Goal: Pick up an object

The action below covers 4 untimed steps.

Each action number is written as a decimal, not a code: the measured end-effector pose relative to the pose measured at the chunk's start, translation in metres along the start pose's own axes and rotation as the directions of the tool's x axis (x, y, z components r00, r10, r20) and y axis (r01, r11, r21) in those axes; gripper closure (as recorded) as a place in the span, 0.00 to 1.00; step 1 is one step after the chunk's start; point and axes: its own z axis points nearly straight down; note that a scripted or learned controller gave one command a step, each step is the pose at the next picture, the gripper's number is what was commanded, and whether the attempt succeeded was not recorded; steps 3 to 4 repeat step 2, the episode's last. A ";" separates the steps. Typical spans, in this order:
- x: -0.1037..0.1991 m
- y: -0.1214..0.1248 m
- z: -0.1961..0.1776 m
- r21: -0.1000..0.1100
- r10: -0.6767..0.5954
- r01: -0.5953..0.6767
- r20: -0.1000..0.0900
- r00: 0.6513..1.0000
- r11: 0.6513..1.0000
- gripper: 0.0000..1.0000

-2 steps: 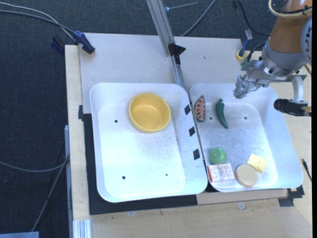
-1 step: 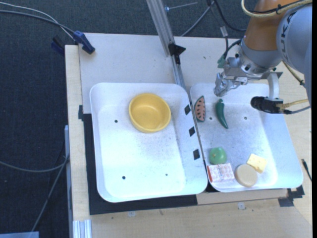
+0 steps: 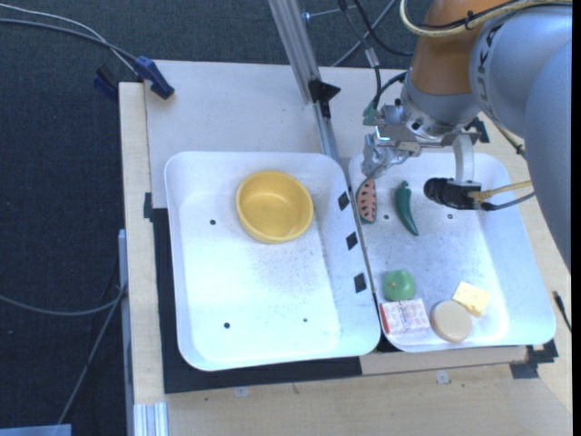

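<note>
Tool (image 3: 374,160): above right bin's (image 3: 508,243) 11 o'clock corner; grip state can't tell.
Watermelon slice (image 3: 367,200): just below tool.
Green pepper (image 3: 405,208): beside slice, 3 o'clock.

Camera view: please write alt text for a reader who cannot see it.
A grey arm's gripper hangs over the right white bin, just above a watermelon slice beside a green pepper. A yellow bowl sits in the left bin.
</note>
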 end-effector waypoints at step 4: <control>0.121 0.017 -0.017 -0.014 0.000 0.000 0.002 1.000 1.000 1.00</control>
